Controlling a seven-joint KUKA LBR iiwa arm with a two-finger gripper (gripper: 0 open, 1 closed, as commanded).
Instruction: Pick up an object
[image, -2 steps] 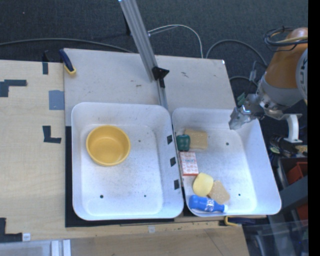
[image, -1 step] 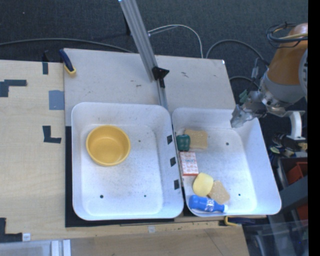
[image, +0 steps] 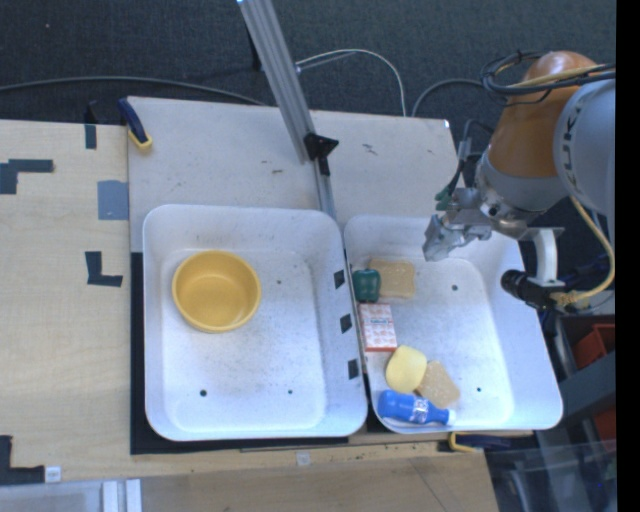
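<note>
The blue bottle (image: 413, 408), lemon (image: 404, 367) and red carton (image: 377, 326) lay at the right bin's (image: 500, 340) near-left side; the sponge (image: 394, 280) sat nearest the gripper (image: 441, 243), the easiest target; whether it was open, I cannot tell.

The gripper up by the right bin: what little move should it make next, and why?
Probably slide toward the tan block and lower onto it. The gripper hangs over the right bin near its far edge, and that block, beside the green object, lies closest.
</note>
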